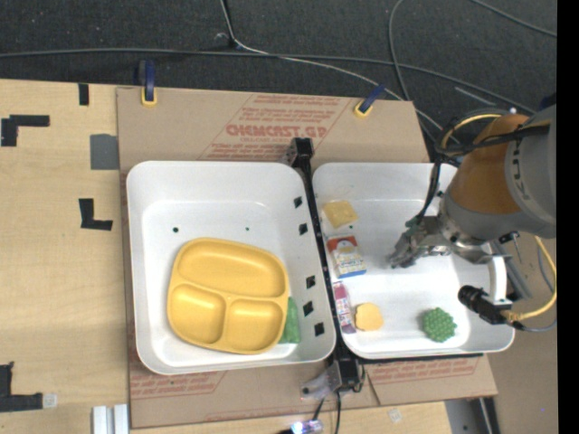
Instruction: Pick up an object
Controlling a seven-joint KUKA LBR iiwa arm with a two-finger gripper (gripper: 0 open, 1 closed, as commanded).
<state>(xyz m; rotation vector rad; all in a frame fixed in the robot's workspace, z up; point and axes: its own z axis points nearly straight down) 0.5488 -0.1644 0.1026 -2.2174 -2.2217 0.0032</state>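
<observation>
My gripper [404,250] hangs low over the middle of the right bin [398,181], reaching in from the right. Nothing shows between its fingers. A small red and white packet [346,256] lies just to its left. A pale yellow piece [340,212] sits higher up near the divider. A round yellow piece [368,316] lies at the bin's front, with a slim pink and white packet [343,307] beside it. A green bumpy ball [439,324] rests at the front right, below the wrist.
The left bin [154,197] holds a yellow divided tray [228,294] with a green item [291,322] wedged at its right edge. Black clips mark the divider between the bins. Cables run across the dark area behind the bench.
</observation>
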